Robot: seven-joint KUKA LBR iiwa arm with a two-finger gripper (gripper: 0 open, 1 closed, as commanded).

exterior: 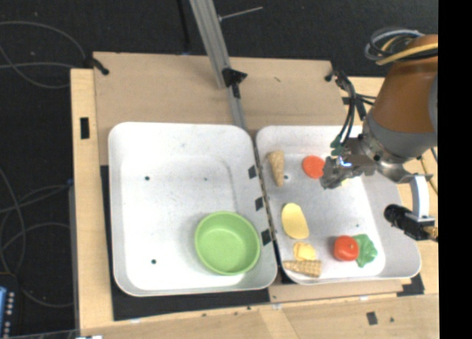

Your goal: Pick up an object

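arm [402, 120]: grey body; orange band | dark cables [346, 113]

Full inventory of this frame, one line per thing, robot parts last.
Bins: 2, white, side by side on the bench.
Bowl: 1, green, left bin, near front right corner.
Cone: 1, tan, right bin, upper left.
Orange piece: 1, orange-red, right bin, beside the gripper.
Yellow piece: 1, yellow, right bin, middle left.
Waffle piece: 1, tan-yellow, right bin, front left.
Tomato: 1, red with green leaf, right bin, front.
Arm: 1, grey and orange, from right.
Gripper: 1, dark, over right bin.

Gripper [334, 176] beside orange disc [313, 166]
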